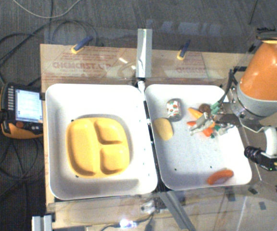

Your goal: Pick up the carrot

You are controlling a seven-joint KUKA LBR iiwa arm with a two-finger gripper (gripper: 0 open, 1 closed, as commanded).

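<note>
My pincer [204,125] hangs low in the right bin [186,172], its fingers a little apart, with nothing gripped that I can make out. The carrot [194,112] lies just beside my fingertips, up-left of them

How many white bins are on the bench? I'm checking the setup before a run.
2. The left bin holds a yellow divided tray; the right bin holds the small items, with the gripper over it.
</note>
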